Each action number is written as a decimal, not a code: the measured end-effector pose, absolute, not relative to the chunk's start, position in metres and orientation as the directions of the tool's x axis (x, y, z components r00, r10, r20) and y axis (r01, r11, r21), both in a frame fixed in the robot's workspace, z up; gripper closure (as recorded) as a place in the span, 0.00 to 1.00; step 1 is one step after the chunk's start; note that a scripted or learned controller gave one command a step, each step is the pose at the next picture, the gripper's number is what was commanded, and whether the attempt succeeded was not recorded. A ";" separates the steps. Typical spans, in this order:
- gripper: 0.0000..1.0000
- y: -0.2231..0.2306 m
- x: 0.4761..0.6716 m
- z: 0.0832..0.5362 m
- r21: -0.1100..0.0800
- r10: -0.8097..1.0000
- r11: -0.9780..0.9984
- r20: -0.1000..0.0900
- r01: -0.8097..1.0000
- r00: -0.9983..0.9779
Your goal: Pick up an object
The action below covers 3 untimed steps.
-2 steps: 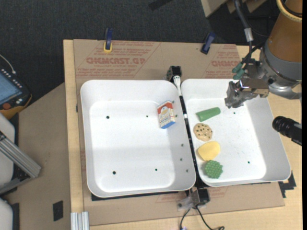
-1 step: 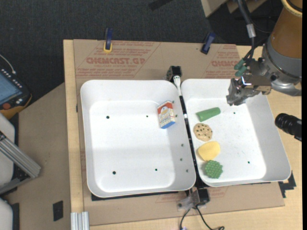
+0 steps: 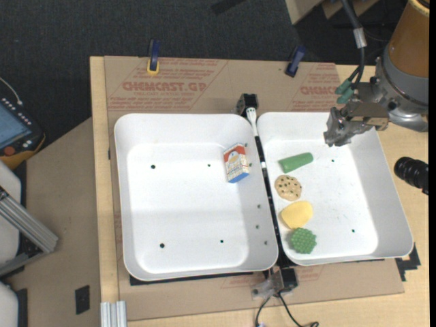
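Your hand [image 3: 338,136] hovers over the right white bin's [image 3: 381,203] back edge, grip state I cannot tell, nothing picked yet, the green oblong block [image 3: 296,161] lying nearest.

right bin [image 3: 381,203] right half open, items [image 3: 294,199] leftward

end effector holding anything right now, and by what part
Nothing shows held. The end effector hangs over the right bin's far edge, apart from the green block, cookie, yellow piece and green ball.
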State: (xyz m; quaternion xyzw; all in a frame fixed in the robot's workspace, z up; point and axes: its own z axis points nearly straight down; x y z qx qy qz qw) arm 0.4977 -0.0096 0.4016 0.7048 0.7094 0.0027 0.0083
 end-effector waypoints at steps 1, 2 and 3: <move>1.00 -0.010 0.498 0.412 0.018 1.000 0.007 -0.009 1.000 -0.007; 1.00 -0.009 0.499 0.422 0.020 1.000 0.008 -0.010 1.000 -0.008; 1.00 -0.009 0.500 0.432 0.023 1.000 0.009 -0.011 1.000 -0.009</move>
